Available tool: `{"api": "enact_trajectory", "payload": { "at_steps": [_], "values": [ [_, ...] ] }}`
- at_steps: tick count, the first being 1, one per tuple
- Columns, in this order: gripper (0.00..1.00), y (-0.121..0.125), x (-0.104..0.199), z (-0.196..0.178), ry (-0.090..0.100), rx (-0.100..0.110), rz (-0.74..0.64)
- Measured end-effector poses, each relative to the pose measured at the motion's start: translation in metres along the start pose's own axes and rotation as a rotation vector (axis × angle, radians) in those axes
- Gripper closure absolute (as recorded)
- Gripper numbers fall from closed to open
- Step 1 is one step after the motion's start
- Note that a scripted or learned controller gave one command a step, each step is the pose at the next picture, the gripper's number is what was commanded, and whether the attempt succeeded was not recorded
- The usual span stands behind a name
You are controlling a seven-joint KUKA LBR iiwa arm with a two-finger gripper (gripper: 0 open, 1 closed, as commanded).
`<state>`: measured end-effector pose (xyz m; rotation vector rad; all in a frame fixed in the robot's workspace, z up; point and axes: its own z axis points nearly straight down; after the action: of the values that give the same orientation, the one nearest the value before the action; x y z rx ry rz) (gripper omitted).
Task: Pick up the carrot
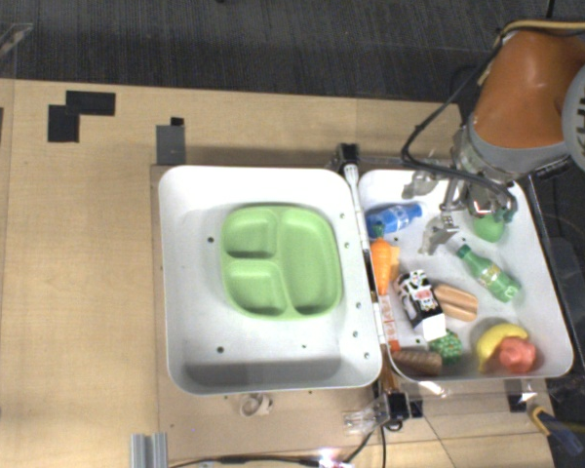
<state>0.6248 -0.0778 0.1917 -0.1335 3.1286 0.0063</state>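
Two white bins sit side by side on a wooden bench (78, 291). The left bin (190, 349) holds one thing: a green tray (278, 259) with three sections, lying in the middle of the bin.

The right bin (546, 291) is full of small toys. The carrot (383, 271) lies right along the left wall of this bin, about halfway down, and nothing is gripping it. A blue bottle (393, 218) lies just above the carrot, near the top left corner. A little black and white cow (416, 293) sits just beside the carrot. Next to the cow is a tan hot dog bun (455, 302). A green bottle (487, 271) lies tilted closer to the right wall. Down near the bottom edge there is a brown thing (416, 362), a bumpy green thing (449, 347), a yellow banana (500, 337) and a pink-red fruit (516, 356) touching the banana.

The gripper (447, 224) hangs over the top part of the right bin, well apart from the carrot. Its thin metal fingers (437, 235) are hard to make out, so I cannot tell if they are wide or narrow. No toy shows between them.

A round green thing (489, 227) peeks out by the gripper, partly hidden. The big orange part of the arm (526, 86) covers the top right corner of the bin, and the arm is cut off at the right edge.
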Motion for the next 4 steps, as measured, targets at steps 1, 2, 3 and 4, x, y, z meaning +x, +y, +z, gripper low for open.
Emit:
{"api": "enact_trajectory", "payload": {
  "at_steps": [1, 2, 3, 4],
  "values": [
    [0.00, 0.050, 0.021, 0.005, 0.001, 0.002, 0.172],
    [0.00, 0.046, 0.018, 0.005, -0.002, 0.004, 0.404],
    [0.00, 0.046, 0.038, 0.005, 0.000, 0.004, 0.587],
    [0.00, 0.050, 0.024, -0.022, -0.002, 0.005, 0.951]
  ]
}}
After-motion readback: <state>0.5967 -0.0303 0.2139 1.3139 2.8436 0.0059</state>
